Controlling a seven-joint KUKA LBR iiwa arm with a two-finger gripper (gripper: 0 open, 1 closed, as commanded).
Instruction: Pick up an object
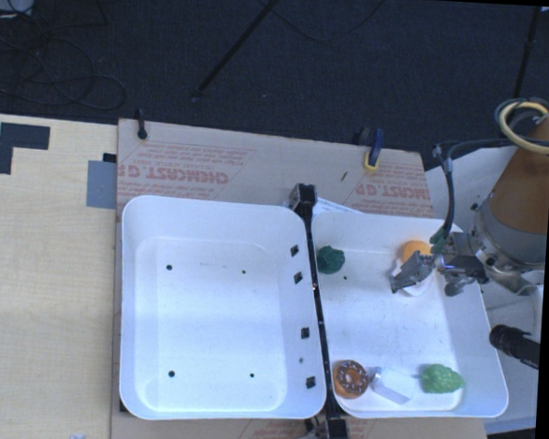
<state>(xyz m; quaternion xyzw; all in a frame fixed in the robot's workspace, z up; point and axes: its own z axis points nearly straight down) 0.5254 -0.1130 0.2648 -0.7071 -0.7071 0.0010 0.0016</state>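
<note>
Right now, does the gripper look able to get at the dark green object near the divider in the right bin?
Probably yes. The dark green object lies alone on the right bin's floor, and nothing stands between it and the gripper, which hangs over the same bin near the orange object.

Cardboard sheet (212, 167) under both bins — blue clamp (374, 148) at its edge.

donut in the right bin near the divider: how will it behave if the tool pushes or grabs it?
The donut lies flat, so it will probably slide rather than roll. It looks like a small toy, likely light. It sits close to the divider and the near rim of the right bin, with a white piece beside it, so a push may jam it.
</note>
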